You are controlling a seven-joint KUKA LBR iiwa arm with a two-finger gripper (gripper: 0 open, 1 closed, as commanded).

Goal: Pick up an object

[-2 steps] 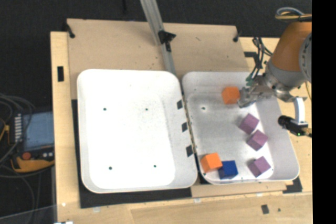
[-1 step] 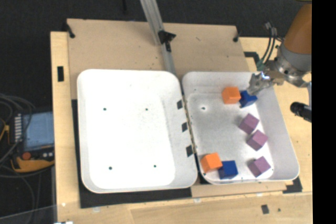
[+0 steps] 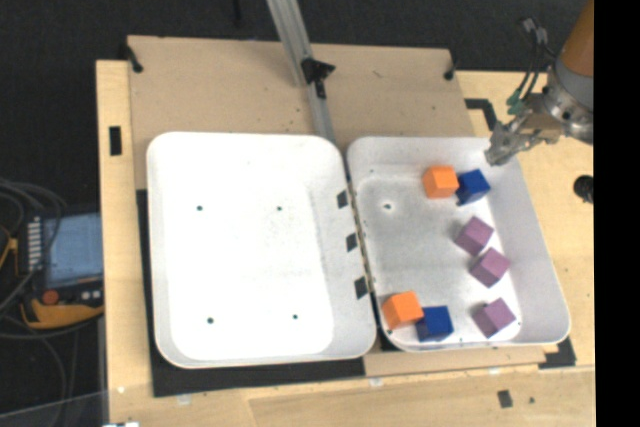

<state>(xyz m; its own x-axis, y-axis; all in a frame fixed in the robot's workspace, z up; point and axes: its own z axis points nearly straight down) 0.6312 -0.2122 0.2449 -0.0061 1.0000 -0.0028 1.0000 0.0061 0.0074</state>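
The right bin (image 3: 400, 245) holds several small blocks. An orange block (image 3: 439, 181) and a blue block (image 3: 472, 186) sit side by side near its far edge. Two purple blocks (image 3: 474, 235) (image 3: 490, 267) lie down its right side, and a third purple block (image 3: 493, 316) sits near the front right corner. Another orange block (image 3: 402, 308) and blue block (image 3: 434, 323) rest at the front. My gripper (image 3: 503, 147) hangs over the bin's far right corner, just up and right of the blue block, with nothing seen in it.
The left bin (image 3: 250, 245) sits beside the right one. A slanted metal rail (image 3: 285, 15) runs from the top down to the gap between the bins. Cables and a pendant (image 3: 60, 260) lie off the bench at left.
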